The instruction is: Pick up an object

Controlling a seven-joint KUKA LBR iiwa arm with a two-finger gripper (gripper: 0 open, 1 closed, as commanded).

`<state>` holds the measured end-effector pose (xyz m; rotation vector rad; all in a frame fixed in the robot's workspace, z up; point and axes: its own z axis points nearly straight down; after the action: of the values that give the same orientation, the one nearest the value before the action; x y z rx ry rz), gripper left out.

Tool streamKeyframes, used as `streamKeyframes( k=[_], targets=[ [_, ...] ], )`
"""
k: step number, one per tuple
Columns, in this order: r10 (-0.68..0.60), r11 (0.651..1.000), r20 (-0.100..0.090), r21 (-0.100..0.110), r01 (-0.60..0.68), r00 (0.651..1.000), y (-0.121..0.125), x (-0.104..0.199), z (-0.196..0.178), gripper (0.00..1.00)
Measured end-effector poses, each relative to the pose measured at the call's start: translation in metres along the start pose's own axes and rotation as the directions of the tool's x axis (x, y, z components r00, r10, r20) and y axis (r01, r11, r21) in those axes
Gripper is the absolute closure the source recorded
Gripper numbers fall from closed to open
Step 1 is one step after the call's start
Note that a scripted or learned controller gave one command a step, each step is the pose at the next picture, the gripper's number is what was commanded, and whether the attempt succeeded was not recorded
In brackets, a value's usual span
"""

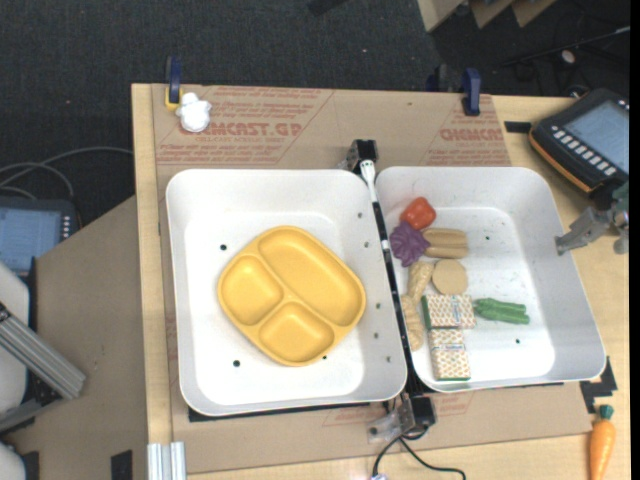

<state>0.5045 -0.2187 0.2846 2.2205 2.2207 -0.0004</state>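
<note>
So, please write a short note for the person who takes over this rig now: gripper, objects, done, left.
Gripper: at the right bin's right rim, above the wall, holding nothing.
Objects: the food pieces lie along the right bin's left side: red pepper, purple piece, green beans, cracker packets. The yellow divided plate sits in the left bin.
Done: nothing picked yet.
Left: reach in, grasp one object, lift it.

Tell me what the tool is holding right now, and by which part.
Nothing. The tool sits at the right rim of the right bin, apart from the food items, which all lie on the bin floor, the green beans nearest.
</note>
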Motion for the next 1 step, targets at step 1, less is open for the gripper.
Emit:
streamKeyframes(
  k=[1],
  targets=[
    [-0.005, 1.0, 0.001, -0.005, 0.005, 1.0, 0.1063, -0.004, 0.1193, 0.0]
  ],
)
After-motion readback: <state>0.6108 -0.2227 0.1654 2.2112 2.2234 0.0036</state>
